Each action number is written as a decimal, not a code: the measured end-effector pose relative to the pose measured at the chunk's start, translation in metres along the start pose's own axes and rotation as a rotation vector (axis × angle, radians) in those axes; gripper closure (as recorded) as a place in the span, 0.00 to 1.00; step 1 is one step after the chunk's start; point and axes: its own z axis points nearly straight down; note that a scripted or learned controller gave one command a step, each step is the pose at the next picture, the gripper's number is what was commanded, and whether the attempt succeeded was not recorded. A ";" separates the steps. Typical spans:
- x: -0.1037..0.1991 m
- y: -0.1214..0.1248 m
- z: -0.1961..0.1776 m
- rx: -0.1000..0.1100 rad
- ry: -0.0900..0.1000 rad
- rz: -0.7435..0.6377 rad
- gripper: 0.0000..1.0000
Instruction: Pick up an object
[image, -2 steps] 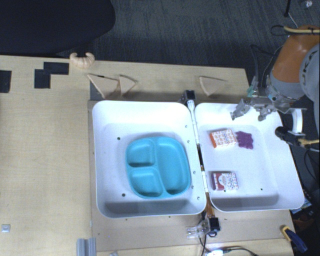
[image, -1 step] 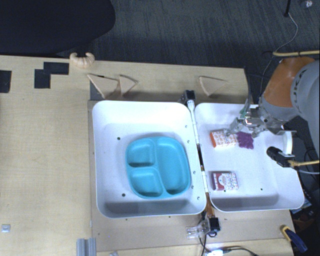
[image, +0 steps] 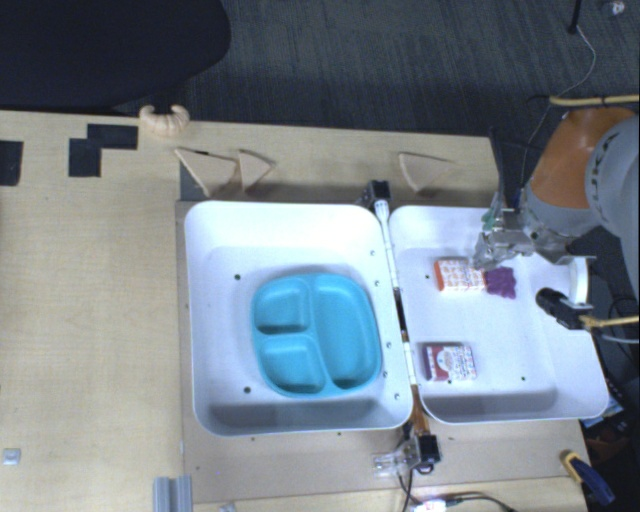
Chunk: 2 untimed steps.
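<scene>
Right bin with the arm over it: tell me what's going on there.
The grey arm's gripper is down in the right bin, at its far side, just above a purple object and beside a small carton. A second carton lies nearer the front. The left bin holds a blue divided tray. Nothing looks lifted yet.

No text can be read. Two small packets (image: 459, 276) and (image: 447, 362) in the right bin (image: 530, 390) carry red-and-white printing, too small and blurred to make out.
</scene>
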 end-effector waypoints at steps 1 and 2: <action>-0.052 0.025 -0.018 0.012 -0.001 0.005 1.00; -0.051 0.025 -0.017 0.013 0.000 0.004 0.00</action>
